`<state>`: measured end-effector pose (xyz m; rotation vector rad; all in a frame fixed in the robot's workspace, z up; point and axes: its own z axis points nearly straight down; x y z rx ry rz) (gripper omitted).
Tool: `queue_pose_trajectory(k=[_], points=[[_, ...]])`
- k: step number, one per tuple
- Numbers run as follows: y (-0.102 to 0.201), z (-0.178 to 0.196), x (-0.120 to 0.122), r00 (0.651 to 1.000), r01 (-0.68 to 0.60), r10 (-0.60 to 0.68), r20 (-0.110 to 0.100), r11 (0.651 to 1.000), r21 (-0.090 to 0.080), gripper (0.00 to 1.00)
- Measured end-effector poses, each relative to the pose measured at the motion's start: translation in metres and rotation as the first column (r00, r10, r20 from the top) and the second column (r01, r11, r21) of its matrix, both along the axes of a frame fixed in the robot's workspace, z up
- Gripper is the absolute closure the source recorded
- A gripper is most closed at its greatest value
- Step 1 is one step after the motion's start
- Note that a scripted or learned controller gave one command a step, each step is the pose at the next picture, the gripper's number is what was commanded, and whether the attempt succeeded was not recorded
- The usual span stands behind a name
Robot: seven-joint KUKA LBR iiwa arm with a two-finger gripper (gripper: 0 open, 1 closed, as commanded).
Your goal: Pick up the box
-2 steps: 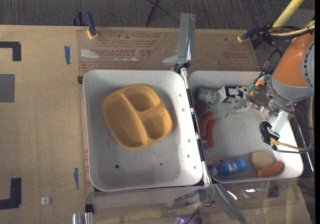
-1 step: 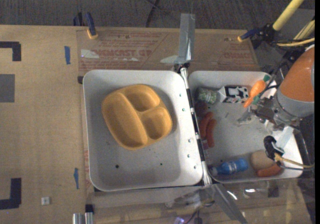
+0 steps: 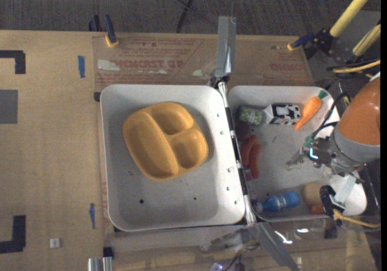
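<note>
Camera view, box: the box (image 3: pixel 284 113), a small carton with black and white cow pattern, lies flat near the far wall of the right bin (image 3: pixel 272 170), between a green packet (image 3: pixel 252 115) and a toy carrot (image 3: pixel 308 112).
Handling: probably light, stiff, thin-walled card, easy to dent; I would take it across its short sides.
Writing: no print on it is readable; the cardboard (image 3: pixel 151 64) on the worktop (image 3: pixel 48 161) shows faded letters I cannot read surely.
Pincer: the pincer (image 3: pixel 308 156) hangs over the bin's right side, apart from the box; I cannot tell its opening, and nothing appears in it.
</note>
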<state>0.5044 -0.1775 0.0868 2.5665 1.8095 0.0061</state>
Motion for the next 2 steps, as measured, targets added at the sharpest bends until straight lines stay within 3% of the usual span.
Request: queue_pose_trajectory(k=[1, 2], points=[[-0.0174, 0.0007, -0.0181, 0.999, -0.046, 0.046, 0.001, 0.999, 0.023, 0.00], [-0.0222, 0.0097, -0.0188, 0.999, -0.041, 0.041, 0.003, 0.999, 0.011, 1.00]])
